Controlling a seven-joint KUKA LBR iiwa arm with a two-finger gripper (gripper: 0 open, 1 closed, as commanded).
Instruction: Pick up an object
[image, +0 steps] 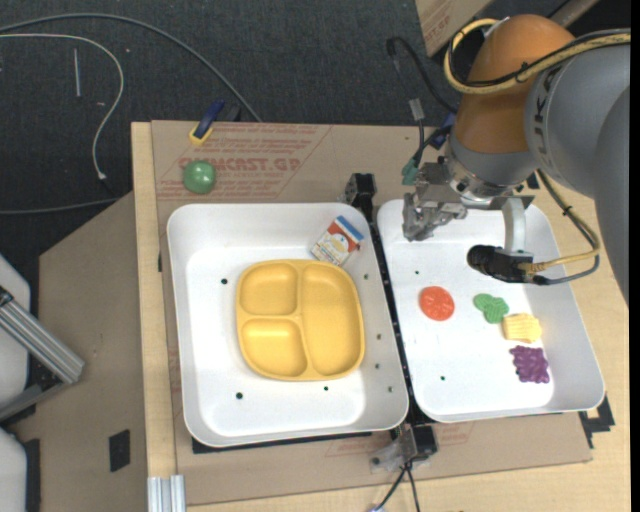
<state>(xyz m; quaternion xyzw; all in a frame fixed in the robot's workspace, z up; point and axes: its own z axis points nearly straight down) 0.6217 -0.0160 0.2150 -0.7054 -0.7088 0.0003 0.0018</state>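
Nearest, in the right bin (570, 385): purple grapes (530, 364), yellow piece (521, 326), green piece (490, 307), red disc (436, 303), all lying loose. Gripper (422, 224) poised over the far left corner, grasping nothing; nothing picked up yet.

Robotics lab: cardboard-topped bench (250, 150), loose cables (100, 110), white bins (190, 300).

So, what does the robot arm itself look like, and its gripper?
The arm is bulky and rounded, grey, with a glossy orange band above the wrist. Yellow and black cables loop around the band. Below it sits a small gripper of grey metal, with thin wires at its side.
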